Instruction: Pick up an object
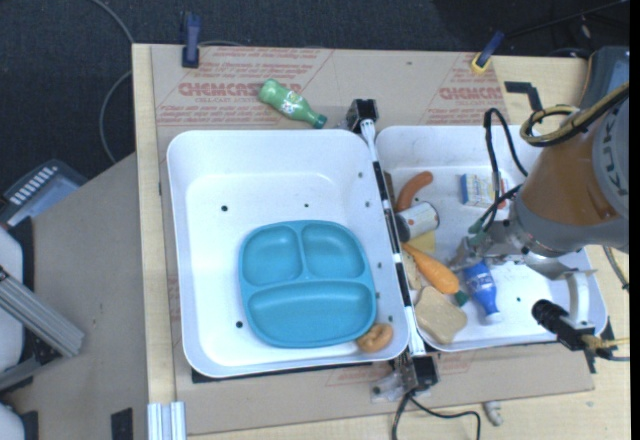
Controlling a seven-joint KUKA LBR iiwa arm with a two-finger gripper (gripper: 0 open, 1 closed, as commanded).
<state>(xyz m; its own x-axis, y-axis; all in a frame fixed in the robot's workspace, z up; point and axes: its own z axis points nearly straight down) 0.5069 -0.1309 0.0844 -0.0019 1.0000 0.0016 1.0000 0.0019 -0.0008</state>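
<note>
Bread slice (pixel 441 316) sits at the right bin's (pixel 560 333) front edge. Your gripper (pixel 478 250) hovers over the blue bottle (pixel 482 288), carrot (pixel 436 271) just left; finger state cannot be judged.

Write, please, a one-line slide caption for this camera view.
KUKA arm's end effector low in the right bin above a blue bottle and carrot; blue divided plate in the left bin.

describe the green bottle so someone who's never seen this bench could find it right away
Start at the left white bin, the one holding the blue divided plate. Look past that bin's far rim to the bare cardboard bench top: the green bottle lies on its side there, outside both bins. It is the only green item with a white label, away from the toy food clustered in the right bin.
</note>
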